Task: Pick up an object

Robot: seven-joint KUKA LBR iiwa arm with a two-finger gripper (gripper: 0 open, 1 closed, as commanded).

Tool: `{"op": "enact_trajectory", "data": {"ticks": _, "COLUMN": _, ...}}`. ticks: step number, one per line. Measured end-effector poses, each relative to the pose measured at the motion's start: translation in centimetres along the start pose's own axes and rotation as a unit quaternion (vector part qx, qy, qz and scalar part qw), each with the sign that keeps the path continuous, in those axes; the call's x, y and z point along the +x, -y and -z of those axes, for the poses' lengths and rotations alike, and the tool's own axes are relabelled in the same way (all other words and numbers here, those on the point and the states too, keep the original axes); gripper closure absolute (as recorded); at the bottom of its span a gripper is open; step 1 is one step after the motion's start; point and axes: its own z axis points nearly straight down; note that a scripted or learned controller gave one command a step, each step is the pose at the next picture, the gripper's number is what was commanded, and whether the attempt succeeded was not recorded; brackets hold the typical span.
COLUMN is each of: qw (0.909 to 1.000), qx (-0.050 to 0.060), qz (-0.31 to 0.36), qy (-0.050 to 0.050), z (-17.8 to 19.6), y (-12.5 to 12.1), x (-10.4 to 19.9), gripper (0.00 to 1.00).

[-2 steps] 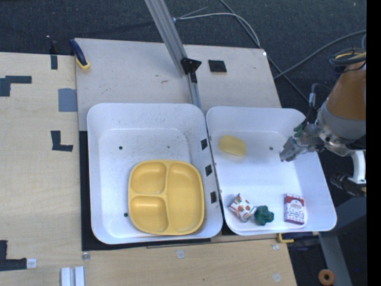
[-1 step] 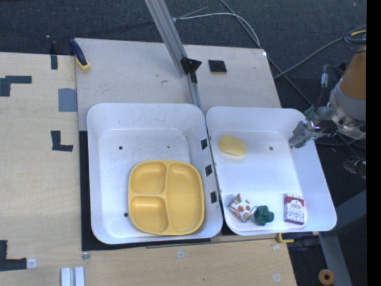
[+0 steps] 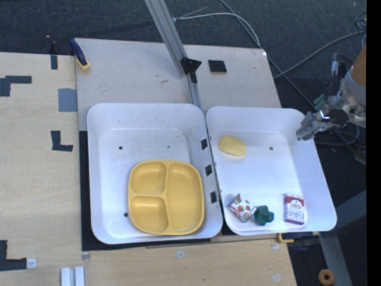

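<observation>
- Grey metal gripper [image 3: 307,130] with small, dull silver fingers.
- Just above it, a pale grey wrist block [image 3: 351,100], with a thin dark cable alongside.
- Higher still, an orange band [image 3: 359,70].

Yellow divided plate [image 3: 166,196], pale yellow lump [image 3: 232,146], green toy [image 3: 264,215], red-and-white carton [image 3: 294,209] — white bins [image 3: 101,159]

Robotics laboratory test cell. Pale wooden tabletop [image 3: 36,159] carries two shallow white plastic bins [image 3: 101,130]; behind them, an aluminium strut [image 3: 164,22] and loose black cables [image 3: 238,19] over dark carpet.
</observation>
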Motion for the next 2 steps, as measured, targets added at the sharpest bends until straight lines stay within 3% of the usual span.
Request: {"op": "enact_trajectory", "data": {"ticks": 2, "qw": 1.0000, "qx": 0.003, "qz": 0.001, "qy": -0.001, "z": -1.9, "y": 1.9, "x": 9.0, "gripper": 1.00}}
